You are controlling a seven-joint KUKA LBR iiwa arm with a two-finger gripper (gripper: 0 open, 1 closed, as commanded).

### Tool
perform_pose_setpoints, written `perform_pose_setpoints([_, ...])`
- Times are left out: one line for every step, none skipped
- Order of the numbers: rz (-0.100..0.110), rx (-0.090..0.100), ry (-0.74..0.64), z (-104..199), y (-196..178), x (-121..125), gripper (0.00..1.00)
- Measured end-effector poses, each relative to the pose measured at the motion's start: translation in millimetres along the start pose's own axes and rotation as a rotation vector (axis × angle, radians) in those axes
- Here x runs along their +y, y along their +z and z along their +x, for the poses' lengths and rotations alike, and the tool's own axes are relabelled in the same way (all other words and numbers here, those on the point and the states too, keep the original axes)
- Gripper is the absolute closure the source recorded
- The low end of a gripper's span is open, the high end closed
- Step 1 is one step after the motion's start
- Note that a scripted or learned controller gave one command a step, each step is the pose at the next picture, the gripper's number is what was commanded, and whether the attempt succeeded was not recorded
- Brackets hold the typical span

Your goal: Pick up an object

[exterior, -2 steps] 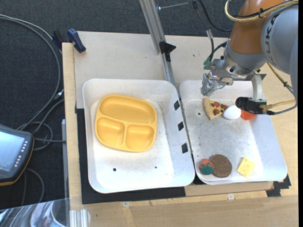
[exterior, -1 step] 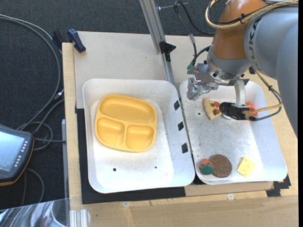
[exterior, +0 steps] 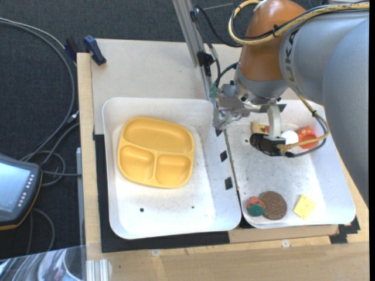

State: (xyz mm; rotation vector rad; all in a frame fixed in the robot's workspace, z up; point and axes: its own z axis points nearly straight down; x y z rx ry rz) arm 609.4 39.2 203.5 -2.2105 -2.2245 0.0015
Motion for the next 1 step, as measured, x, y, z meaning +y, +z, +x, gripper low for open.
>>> perform_pose_setpoints([-0.007,0.000,0.000,48.7,-16.6,-8.2,1.00])
